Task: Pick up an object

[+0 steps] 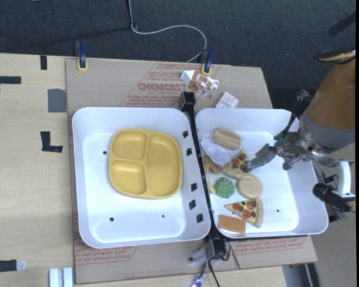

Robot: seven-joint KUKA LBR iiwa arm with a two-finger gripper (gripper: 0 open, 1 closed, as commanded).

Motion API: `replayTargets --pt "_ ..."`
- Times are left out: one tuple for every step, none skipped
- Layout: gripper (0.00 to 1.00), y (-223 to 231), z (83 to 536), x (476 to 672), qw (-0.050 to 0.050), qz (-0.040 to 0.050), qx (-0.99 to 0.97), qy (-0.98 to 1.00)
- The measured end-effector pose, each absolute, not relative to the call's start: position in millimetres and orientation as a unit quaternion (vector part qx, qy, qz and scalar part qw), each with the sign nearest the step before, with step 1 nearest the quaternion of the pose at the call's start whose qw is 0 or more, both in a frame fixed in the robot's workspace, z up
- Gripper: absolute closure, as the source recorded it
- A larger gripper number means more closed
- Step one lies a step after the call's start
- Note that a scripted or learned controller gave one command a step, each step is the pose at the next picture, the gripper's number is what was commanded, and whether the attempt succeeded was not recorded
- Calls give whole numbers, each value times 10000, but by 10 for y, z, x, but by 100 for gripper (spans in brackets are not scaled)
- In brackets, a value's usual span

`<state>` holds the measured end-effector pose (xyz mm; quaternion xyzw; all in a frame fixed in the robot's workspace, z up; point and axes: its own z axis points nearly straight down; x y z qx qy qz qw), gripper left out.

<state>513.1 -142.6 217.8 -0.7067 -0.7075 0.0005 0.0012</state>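
Lowered at right of frame into the right shallow white bin (287, 217), two-finger gripper (260, 158) beside heaped toy food (238, 173) crowding centre, presumably for picking; jaw state impossible to tell.

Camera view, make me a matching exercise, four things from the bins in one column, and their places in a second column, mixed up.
Things:
1. yellow divided plate
2. pizza slice
3. green toy broccoli
4. gripper

Places:
A. near front of right bin
B. by the divider, right bin
C. left bin
D. over the right bin's middle

Pairs: 1-C, 2-A, 3-B, 4-D
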Motion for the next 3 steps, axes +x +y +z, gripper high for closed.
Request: replayTargets --pt "0 -1437 780 5453 4 8 -7062 -7080" --pt "0 -1686 853 6103 -16 -4 -7059 -7083" --pt "0 -1264 840 6527 43 61 -7048 -7094"
